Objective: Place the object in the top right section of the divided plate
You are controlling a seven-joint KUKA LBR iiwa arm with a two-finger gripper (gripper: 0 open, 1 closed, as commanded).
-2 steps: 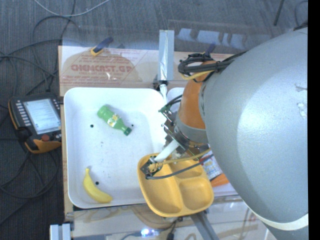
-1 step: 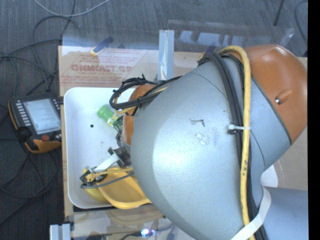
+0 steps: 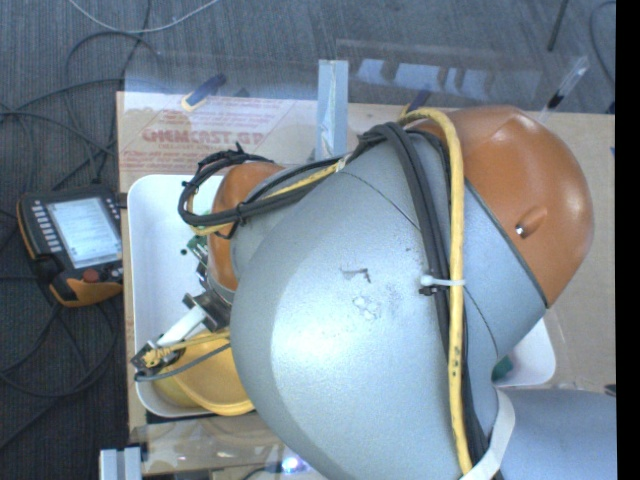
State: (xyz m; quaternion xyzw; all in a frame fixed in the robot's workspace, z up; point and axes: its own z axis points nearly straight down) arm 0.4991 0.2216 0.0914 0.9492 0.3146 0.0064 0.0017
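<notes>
A dark grey carpet (image 3: 250, 18) with loose cables (image 3: 110, 13) surrounds a wooden bench (image 3: 200, 133) that carries the white bins. In the left bin (image 3: 150, 228), near its lower edge, sits a yellow plate (image 3: 205, 378); only a curved part of its rim and one patch of its inside show from under the arm, so its sections cannot be told apart, and no separate object to be placed can be made out. Just above the plate, the gripper (image 3: 165, 348) points down and left toward the bin's lower-left corner, its tip over or touching the plate's rim. Whether the gripper is open or closed cannot be told, nor whether it holds anything.

The arm (image 3: 370, 308) reaches in from the right and covers most of the bench, a big grey shell with orange bands (image 3: 520, 208) at the upper right and near the wrist. Black and yellow hoses (image 3: 445, 258) run along it and loop over the left bin. A small piece of the right bin (image 3: 535, 358) shows at the arm's lower right edge. On the carpet left of the bench lies a handheld control pad (image 3: 75, 243) with a lit screen.
</notes>
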